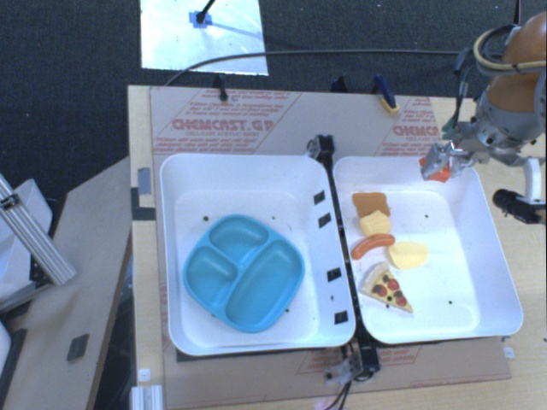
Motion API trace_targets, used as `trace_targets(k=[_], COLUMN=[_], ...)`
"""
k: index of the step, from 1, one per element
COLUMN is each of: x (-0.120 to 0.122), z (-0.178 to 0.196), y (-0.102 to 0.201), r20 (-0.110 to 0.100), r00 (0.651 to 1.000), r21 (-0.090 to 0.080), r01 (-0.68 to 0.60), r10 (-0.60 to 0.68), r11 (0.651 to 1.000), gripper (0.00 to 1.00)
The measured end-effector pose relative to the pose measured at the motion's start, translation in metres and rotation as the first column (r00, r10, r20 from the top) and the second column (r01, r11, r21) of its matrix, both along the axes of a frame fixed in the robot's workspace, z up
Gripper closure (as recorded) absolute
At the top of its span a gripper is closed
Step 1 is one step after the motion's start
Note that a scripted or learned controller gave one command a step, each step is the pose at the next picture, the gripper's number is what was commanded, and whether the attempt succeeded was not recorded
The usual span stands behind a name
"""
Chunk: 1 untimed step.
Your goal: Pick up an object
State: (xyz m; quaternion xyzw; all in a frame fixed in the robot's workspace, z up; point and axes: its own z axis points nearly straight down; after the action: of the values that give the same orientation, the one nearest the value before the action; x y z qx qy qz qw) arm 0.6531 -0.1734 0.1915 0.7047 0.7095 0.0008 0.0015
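An orange-red item (438,173) is seen at the fingers (437,164), near the far right corner of the right bin (479,306). It appears to be clamped between them and raised a little above the bin's rim, though the view is too small for full certainty; whether it is truly lifted clear or resting on the rim cannot be told. If the hold is real, the pick is judged mostly done, with only a clean lift away from the bin left.

The arm (513,75) is reached in from the right, its orange band above the wrist visible at the frame's edge.

Other pieces are left on the floor of the right bin, well apart from the fingers: a brown toast (370,203) touching a yellow cheese block (374,223), a sausage (373,246) just below them, a pale yellow piece (408,254) beside the sausage, and a pizza slice (386,288) nearest the front. None of these is touched by the fingers.

In the left bin (197,178) a blue divided plate (245,272) is laid flat. Both bins are set side by side on the desk (102,220), joined along a black-clipped middle edge.

The risk is judged to be a weak pinch on so small an item.
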Motion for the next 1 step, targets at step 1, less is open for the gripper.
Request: trace_targets(k=[1], x=[0.0009], z=[0.0519], y=[0.0000], r20=[0.000], r00=[1.000], r21=[0.000], r01=[0.000], r10=[0.000], r11=[1.000], gripper=[1.00])
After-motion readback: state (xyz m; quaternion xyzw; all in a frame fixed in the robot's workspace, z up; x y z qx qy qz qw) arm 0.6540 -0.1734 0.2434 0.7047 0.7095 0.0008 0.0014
